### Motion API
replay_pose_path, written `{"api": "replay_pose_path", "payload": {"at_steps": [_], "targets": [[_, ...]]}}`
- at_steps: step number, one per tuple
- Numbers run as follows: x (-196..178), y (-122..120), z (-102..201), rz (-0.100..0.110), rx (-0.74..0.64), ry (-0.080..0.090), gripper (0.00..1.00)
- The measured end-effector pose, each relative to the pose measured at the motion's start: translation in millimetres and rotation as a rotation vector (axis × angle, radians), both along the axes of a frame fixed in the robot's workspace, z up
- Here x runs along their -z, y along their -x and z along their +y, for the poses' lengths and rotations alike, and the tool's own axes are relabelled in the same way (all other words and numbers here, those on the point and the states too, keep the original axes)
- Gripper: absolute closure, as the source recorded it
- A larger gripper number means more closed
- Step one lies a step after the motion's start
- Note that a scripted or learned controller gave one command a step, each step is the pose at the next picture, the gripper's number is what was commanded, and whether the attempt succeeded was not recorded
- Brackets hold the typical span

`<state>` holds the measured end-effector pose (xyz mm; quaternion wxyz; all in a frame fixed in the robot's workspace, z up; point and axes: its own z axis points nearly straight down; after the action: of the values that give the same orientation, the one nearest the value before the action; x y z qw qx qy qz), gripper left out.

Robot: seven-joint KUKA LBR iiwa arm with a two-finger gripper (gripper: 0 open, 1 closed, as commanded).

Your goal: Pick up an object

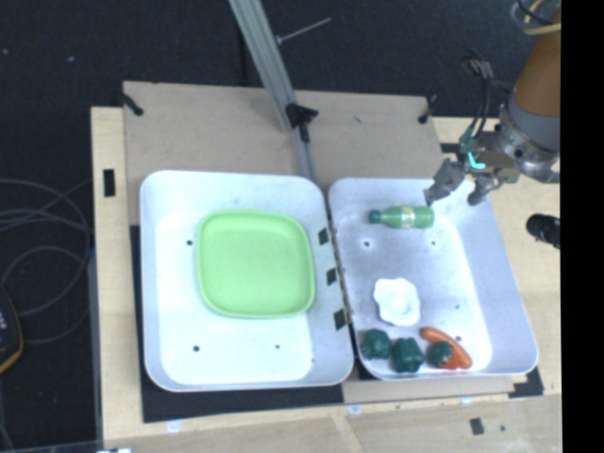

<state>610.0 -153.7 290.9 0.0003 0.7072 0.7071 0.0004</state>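
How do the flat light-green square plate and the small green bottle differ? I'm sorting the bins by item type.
The flat light-green square plate is much larger and paler; the small green bottle is slim, with a darker cap end.
The plate lies flat in the left white bin; the bottle lies on its side in the right white bin, close by the gripper.
Both are green.

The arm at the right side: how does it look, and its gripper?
The arm has an orange band above a grey metallic wrist. A dark cable runs beside it. The gripper has two light grey fingers, with a small teal light between their bases.
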Motion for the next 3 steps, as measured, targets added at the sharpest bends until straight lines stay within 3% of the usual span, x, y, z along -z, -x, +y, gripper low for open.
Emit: {"api": "replay_pose_path", "payload": {"at_steps": [1, 3], "targets": [[0.0, 0.0, 0.0, 0.000, 0.000, 0.000, 0.00], [85.3, 4.3, 0.5, 0.004, 0.001, 0.000, 0.00]]}}
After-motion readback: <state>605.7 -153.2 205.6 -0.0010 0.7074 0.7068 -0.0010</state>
